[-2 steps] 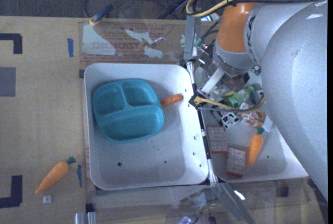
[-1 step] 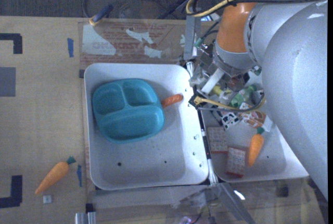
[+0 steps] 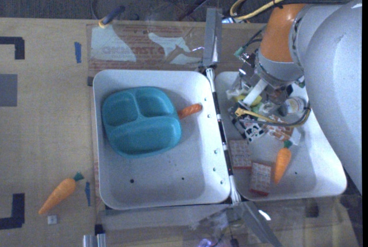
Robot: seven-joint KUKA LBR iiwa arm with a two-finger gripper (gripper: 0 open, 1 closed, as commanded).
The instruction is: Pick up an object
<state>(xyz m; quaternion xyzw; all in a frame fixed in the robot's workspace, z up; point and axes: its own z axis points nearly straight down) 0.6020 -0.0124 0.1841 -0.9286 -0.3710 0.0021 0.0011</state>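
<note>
Carrot: orange carrot (image 3: 282, 163) with a green top, lying tilted in the right bin (image 3: 322, 174), tip toward 6 o'clock.
Gripper: gripper (image 3: 265, 103) is down over a clutter of small items at the bin's far end; whether it grips anything, can't tell.
Relation: carrot sits near the gripper, at its 5 o'clock, apart from it.
Neighbours: 2 red cards (image 3: 251, 166) beside the carrot, at its 9 o'clock.

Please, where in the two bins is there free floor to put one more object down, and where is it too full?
Left bin: a bare patch runs below the teal plate to the near wall, and along the right wall under the small carrot. Right bin: crowded under the arm, with cards and another carrot; some bare floor remains at its near right corner.
</note>
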